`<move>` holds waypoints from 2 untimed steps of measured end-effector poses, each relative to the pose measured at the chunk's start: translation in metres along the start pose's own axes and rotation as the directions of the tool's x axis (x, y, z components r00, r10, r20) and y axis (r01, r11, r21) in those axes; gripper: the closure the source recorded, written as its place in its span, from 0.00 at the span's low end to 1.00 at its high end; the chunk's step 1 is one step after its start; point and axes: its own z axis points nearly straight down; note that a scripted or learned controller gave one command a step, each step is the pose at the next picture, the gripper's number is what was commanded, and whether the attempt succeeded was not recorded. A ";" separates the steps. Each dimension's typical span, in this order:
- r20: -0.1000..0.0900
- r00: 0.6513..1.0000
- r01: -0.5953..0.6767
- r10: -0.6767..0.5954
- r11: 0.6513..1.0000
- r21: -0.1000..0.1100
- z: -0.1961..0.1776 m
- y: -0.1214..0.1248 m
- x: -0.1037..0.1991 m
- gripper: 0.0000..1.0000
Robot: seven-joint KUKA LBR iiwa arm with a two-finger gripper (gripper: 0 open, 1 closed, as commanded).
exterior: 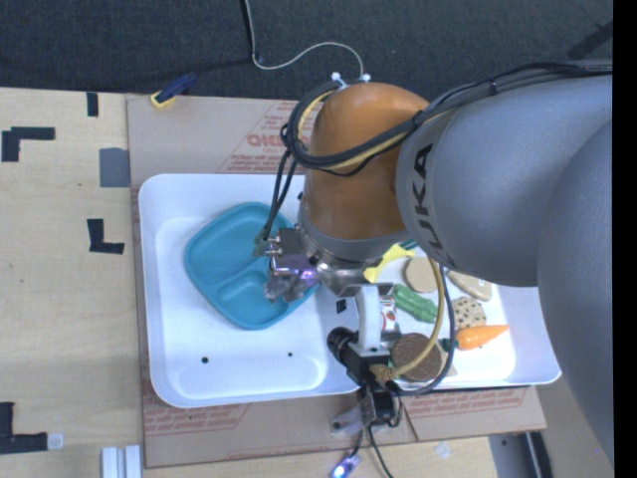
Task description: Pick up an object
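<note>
Arm [478,187] reaches in from right, wrist low over left bin [169,267]. Gripper [289,272] sits at right edge of blue divided plate [234,262] there. Grip state: can't tell. Right bin [532,366] has orange carrot [480,337], green veg [416,303], prob. cookies.

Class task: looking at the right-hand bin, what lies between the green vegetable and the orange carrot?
In the camera view, a speckled cracker-like piece lies between the green vegetable and the orange carrot.
</note>
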 end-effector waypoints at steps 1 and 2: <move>-0.010 1.000 0.001 -0.001 1.000 -0.029 -0.286 -0.001 0.012 1.00; 0.004 1.000 -0.007 0.006 1.000 0.007 -0.062 -0.001 -0.038 1.00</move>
